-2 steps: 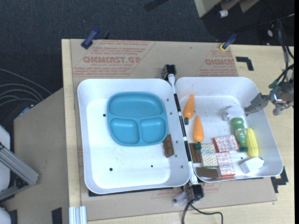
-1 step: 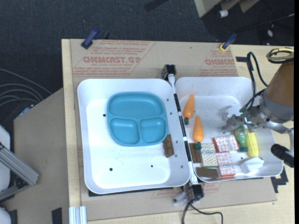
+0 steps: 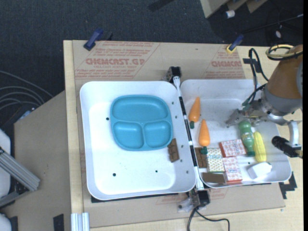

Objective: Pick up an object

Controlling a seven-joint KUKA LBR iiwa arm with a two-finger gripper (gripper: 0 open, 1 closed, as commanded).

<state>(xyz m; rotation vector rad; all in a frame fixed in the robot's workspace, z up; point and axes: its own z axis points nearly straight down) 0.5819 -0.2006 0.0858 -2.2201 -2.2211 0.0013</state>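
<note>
The right bin point(image 3: 216, 93) holds two orange carrots, one upright near its left wall point(image 3: 194, 109) and one just below it point(image 3: 204, 133). A green bottle-like item point(image 3: 247, 137) and a yellow corn cob point(image 3: 260, 147) lie side by side at the right. My gripper point(image 3: 244, 115) hangs low over the bin, just above the green item's top end. Small red and white boxes point(image 3: 232, 148) and a white block point(image 3: 260, 170) lie nearer the front edge.
In the left bin point(image 3: 96, 129) sits a blue divided plate point(image 3: 141, 121), with a small brown piece point(image 3: 173, 151) by the bin's right wall. A brown flat item point(image 3: 214, 178) lies at the right bin's front. The grey and orange arm point(image 3: 284, 88) fills the right side.
</note>
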